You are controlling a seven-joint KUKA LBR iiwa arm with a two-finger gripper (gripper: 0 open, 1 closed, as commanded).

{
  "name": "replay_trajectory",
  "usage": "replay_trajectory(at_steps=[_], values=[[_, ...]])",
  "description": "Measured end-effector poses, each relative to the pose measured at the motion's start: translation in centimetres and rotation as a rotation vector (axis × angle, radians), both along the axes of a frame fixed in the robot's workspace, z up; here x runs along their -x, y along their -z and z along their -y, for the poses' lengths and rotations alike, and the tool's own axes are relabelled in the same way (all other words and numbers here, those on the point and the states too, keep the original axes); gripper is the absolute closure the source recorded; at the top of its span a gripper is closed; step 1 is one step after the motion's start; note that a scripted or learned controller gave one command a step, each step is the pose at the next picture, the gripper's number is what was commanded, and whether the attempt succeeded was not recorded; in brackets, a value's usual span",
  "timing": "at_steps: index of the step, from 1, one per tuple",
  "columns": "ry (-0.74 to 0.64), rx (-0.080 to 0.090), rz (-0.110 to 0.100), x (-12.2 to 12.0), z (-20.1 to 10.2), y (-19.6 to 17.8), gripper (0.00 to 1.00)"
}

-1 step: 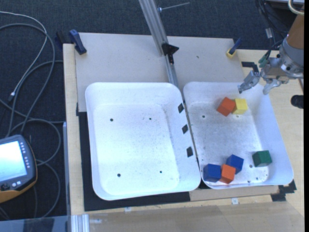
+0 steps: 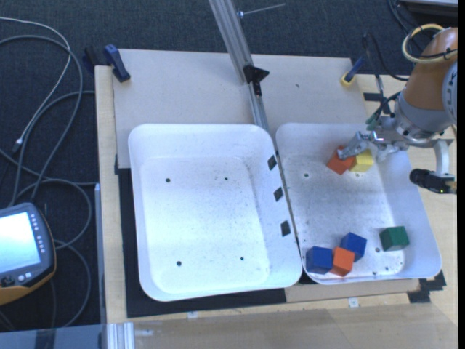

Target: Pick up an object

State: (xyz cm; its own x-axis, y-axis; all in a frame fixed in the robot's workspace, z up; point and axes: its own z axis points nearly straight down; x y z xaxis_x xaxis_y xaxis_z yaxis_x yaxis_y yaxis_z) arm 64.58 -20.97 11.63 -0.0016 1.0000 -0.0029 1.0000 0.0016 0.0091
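In the right bin (image 2: pixel 407 195), an orange block (image 2: pixel 337 163) and a yellow block (image 2: pixel 362 161) lie side by side near the far end. My gripper (image 2: pixel 357 149) hangs right over them, its tip at the gap between the two; I cannot make out whether it touches either. At the bin's near end lie two blue blocks (image 2: pixel 354 243) (image 2: pixel 319 258), a second orange block (image 2: pixel 343 261) and a green block (image 2: pixel 394 237).
The left bin (image 2: pixel 145 195) sits beside the right one. A slanted metal rail (image 2: pixel 240 46) runs down to the seam between the bins. Blue clamps (image 2: pixel 116 60) hold the board's far corners. A pendant screen (image 2: pixel 22 249) lies at the left.
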Motion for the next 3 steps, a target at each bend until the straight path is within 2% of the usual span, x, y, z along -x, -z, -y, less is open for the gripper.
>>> replay_trajectory(at_steps=[1,2,3], values=[[-0.001,-0.005,-0.012,3.6,-4.6,1.6,0.00],[-0.006,-0.005,-0.004,-2.5,-10.9,1.6,0.00],[-0.003,-0.003,0.001,-2.1,-13.9,-9.0,0.00]])
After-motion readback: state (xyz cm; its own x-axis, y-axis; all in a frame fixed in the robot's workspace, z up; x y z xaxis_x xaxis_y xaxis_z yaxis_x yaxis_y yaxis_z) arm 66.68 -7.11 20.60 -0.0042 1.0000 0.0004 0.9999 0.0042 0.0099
